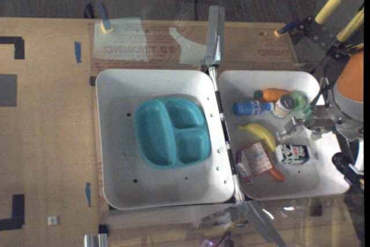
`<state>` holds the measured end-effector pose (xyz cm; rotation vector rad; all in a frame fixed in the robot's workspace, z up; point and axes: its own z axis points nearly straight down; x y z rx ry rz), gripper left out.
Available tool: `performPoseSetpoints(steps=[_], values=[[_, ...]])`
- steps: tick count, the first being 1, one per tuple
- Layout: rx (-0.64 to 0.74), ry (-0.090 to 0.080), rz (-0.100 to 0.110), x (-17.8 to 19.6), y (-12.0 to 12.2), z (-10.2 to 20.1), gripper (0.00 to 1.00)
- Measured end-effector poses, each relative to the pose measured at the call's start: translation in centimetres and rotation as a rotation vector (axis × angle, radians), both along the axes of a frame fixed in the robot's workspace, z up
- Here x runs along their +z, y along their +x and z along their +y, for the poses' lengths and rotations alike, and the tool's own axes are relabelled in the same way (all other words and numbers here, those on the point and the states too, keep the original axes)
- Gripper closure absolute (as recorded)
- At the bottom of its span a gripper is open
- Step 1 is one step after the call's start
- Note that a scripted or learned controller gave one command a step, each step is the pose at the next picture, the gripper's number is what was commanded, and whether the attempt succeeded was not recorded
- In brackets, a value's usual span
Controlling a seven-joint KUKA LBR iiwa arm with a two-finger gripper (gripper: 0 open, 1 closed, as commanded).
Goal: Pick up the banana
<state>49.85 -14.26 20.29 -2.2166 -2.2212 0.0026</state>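
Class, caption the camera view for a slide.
Gripper hovers beside the banana among groceries in the right bin.

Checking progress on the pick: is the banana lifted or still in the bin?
Still in. The banana lies flat on the right bin's floor, with the pincer just beside it.

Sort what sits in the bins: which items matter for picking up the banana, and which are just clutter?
Job:
banana, right bin
claw, just right of the banana

Lying about:
blue bottle
orange bottle
small milk carton
snack packet
teal divided tray, left bin
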Motion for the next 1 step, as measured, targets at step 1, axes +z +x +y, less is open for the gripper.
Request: performPoseSetpoints(steps=[1], values=[[0.066,0.000,0.000,-9.94,4.59,3.55,0.00]])
